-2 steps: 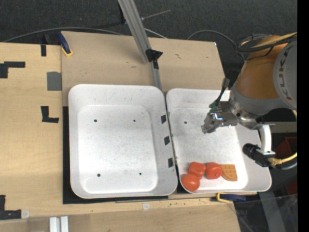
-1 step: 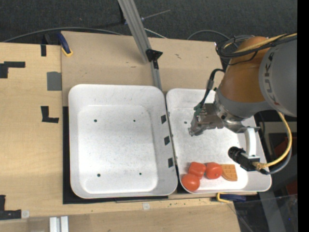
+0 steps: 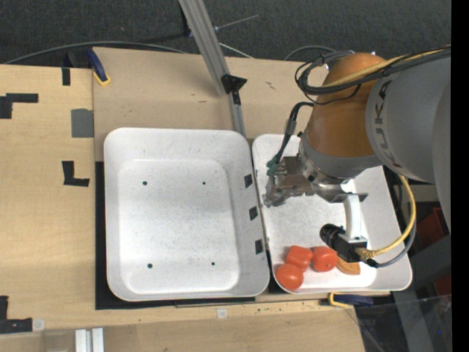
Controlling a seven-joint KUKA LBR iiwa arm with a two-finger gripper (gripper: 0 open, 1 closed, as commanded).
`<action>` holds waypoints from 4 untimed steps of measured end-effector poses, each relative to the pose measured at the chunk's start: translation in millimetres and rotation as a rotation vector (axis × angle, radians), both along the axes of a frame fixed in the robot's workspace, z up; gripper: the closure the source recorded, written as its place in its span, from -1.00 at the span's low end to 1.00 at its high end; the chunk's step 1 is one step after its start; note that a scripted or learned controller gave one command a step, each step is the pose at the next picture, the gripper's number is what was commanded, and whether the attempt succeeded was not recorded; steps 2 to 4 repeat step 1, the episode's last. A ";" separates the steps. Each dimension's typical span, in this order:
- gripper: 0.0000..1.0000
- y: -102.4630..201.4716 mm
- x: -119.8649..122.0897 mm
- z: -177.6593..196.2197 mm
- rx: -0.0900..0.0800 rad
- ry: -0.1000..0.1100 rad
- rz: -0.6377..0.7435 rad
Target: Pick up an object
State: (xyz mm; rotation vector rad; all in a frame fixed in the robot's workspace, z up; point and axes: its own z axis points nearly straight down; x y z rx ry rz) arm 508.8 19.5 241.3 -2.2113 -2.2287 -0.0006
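three red-orange lobes [image 3: 302, 262]: handling and orientation notes

1. location. the lobes lie in the right bin [image 3: 300, 229], in its near left corner, close to the wall it shares with the left bin [image 3: 176, 211]. they touch one another. i cannot tell whether they are one moulded piece or three loose ones.

2. gripper status. the gripper [image 3: 277, 188] hangs below the arm [image 3: 352, 116] over the far left part of the same bin, near the shared wall and well apart from the lobes. i see nothing held in it. i cannot tell from this view whether it is open or closed.

3. expected handling. i judge the target light, with a smooth, rounded skin that may slide or roll under pressure. the view does not settle whether it is stiff or soft, so i treat it as able to squirt out of a hard pinch. it does not look fragile.

4. grip point. i would take hold across the upper left lobe, at its widest part. the lowest lobe sits nearest the bin corner, where i judge clearance to the walls to be poor.

5. orientation. two lobes sit side by side in a row running left to right in the view, roughly along the near wall. the third sits below the left one, toward the corner. i take the long axis as that two-lobe row; the whole reads as a short bent shape with no clear front or back.

6. closing direction. i judge that closing across the row, not along it, gives the narrower span.
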 end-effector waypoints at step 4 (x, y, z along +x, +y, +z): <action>1.00 51.4 -8.8 -15.4 -0.001 0.003 -0.001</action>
